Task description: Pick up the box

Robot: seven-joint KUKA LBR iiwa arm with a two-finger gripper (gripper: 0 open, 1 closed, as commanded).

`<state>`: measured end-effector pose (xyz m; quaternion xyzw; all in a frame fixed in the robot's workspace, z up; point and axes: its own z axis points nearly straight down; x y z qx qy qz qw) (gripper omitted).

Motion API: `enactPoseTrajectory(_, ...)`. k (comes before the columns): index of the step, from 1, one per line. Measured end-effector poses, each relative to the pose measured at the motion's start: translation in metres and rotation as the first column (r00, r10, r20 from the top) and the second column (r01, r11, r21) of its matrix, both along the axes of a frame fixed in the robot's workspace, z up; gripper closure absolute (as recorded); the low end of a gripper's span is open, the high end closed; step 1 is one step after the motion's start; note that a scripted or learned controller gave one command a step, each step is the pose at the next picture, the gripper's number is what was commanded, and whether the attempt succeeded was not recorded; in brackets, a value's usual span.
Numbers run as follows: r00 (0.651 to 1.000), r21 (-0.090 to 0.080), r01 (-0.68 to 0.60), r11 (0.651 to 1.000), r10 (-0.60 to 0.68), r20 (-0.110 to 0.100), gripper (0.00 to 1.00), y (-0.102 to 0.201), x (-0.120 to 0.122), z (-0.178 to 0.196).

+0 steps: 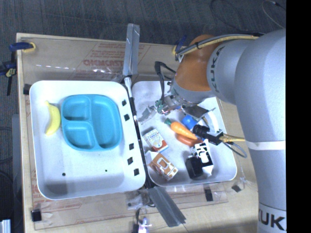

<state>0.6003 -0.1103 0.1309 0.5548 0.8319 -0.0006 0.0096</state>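
I have the arm (243, 81) reaching in from the right of the frame, its orange band over the upper part of the right bin (228, 171). The end effector (163, 106) sits low over that bin's upper left area, just beside the divider between the two bins. From this slanted view I cannot tell how it is set, and I see nothing carried in it.

The box (154, 138) I take to be the small carton lying in the left middle of the right bin, below the end effector and apart from it. A second small carton, brown and white (163, 166), lies lower still, near the bin's bottom edge, so either could be meant. Beside them are a carrot (182, 128), a black and white object (204, 154) and a dark block (193, 168). The left bin (43, 178) holds a blue divided plate (92, 121) and a banana (52, 119).

I judge this to be the approach step: nothing is lifted yet. The next move calls for shifting the end effector down the frame to centre over the carton, aligning across its narrower side, and descending without nudging the carrot just to its right.
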Motion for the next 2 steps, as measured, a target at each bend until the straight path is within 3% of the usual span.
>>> enactPoseTrajectory(1,1.000,-0.005,0.017,1.000,-0.017,-0.005,0.00,-0.0101,-0.0677,-0.0344)
enactPoseTrajectory(2,1.000,-0.003,0.009,1.000,-0.009,-0.007,1.00,-0.0073,-0.0670,-0.0259)
